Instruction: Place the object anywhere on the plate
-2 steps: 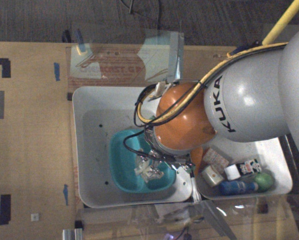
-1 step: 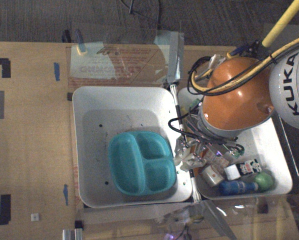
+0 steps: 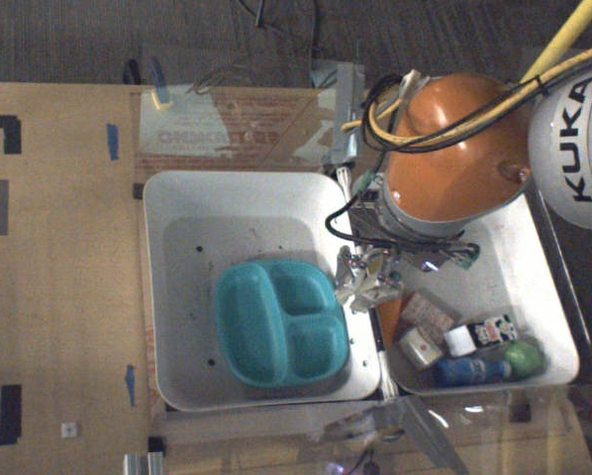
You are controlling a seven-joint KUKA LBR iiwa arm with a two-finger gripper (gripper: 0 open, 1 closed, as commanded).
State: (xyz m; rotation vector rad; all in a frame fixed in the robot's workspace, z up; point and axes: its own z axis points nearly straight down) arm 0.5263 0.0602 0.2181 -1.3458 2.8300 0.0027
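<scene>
We see the gripper (image 3: 363, 283) just beside the teal plate's (image 3: 276, 330) right rim; we cannot tell its opening or load.

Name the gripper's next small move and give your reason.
Probably shift slightly left over the teal divided plastic plate. The gripper hangs at the plate's right rim, by the wall between the two white bins; whether it carries anything cannot be made out.

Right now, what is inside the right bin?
In the right bin lie a blue bottle, a green ball, a small black-and-white box and a pale box. The arm covers the bin's upper part, so anything there is hidden.
</scene>
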